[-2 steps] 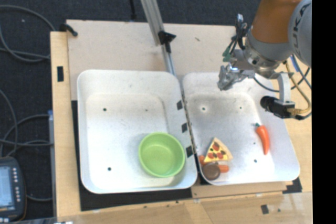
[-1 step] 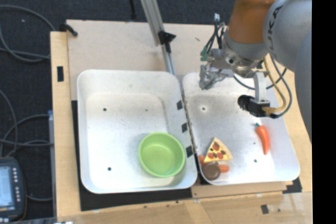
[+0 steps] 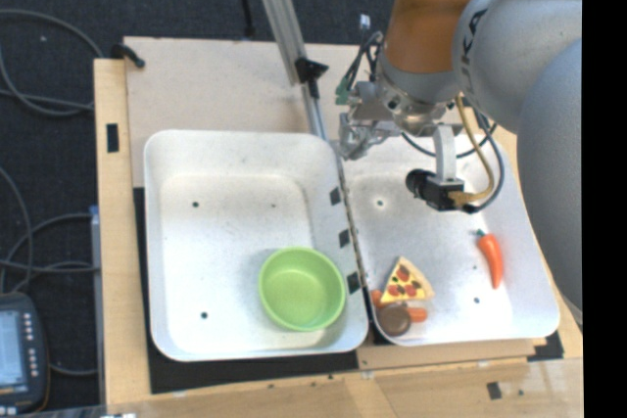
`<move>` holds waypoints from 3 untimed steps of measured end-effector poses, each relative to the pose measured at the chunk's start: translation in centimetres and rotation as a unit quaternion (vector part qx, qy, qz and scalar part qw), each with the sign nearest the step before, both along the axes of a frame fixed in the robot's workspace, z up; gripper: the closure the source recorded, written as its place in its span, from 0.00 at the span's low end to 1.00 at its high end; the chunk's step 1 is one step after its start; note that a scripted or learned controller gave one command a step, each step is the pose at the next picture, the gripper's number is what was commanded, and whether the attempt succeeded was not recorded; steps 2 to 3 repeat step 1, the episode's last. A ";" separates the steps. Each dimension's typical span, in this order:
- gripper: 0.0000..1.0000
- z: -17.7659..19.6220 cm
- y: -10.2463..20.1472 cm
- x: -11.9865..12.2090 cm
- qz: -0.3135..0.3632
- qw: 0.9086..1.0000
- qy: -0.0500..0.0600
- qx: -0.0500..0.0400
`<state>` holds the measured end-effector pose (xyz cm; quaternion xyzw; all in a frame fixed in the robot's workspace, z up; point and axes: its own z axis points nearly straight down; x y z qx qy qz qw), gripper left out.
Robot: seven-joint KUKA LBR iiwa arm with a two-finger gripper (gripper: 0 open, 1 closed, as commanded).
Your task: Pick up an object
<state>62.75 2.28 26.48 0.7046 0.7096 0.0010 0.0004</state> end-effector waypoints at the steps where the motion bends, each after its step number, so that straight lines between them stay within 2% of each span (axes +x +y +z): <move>1: 1.00 -1.0 6.0 1.4 0.000 1.000 0.000 0.000; 3: 1.00 -1.0 6.0 1.4 0.000 1.000 0.000 0.000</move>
